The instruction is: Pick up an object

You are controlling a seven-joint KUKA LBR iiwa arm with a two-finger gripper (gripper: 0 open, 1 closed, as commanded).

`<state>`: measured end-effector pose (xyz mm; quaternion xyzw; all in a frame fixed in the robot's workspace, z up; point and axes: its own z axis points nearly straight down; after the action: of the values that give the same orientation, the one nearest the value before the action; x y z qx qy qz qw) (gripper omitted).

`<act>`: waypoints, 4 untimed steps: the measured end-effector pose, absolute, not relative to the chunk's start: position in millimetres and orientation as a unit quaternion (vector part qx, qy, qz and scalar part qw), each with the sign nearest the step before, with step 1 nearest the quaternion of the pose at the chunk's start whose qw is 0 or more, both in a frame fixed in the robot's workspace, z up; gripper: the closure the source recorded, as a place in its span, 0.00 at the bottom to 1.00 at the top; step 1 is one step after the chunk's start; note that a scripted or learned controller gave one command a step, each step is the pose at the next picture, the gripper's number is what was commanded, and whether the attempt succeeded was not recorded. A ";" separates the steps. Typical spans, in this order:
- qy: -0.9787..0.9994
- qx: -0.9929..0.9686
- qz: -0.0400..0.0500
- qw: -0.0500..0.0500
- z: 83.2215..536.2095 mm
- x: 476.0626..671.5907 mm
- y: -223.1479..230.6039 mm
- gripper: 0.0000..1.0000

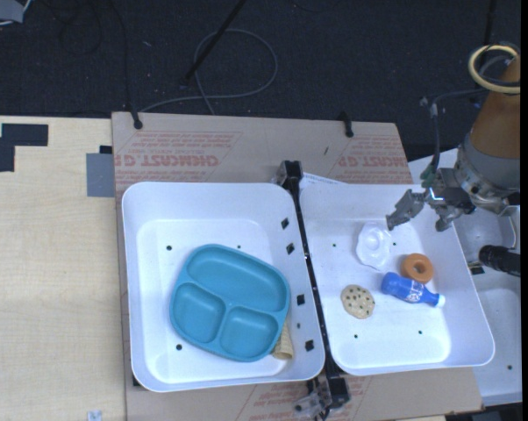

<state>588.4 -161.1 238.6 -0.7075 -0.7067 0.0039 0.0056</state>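
Note:
The right bin [422, 349] holds a white crumpled object [374, 246], a brown doughnut [417, 267], a blue bottle [411, 289] lying on its side and a chocolate-chip cookie [358, 302]. My gripper [424, 212] hangs over the bin's far right part, above and to the right of the white object. Its two fingers are spread open with nothing between them. The doughnut lies just below the gripper in the view.
In the left bin [150, 235] lies a blue divided plate [229, 303], with a tan piece [283, 346] poking out under its right edge. A black divider [301, 261] runs between the bins. Cables lie on the dark floor behind.

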 end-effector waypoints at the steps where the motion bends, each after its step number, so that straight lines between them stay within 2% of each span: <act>1: -0.707 -0.707 0.001 0.001 245.2 590.6 -161.2 0.00; 2: -0.707 -0.707 0.002 0.004 186.6 581.0 -156.0 0.00; 4: -0.707 -0.707 0.001 0.002 85.1 582.5 -163.2 0.00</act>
<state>582.5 -163.2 85.1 -0.7073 -0.7069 0.0011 0.0021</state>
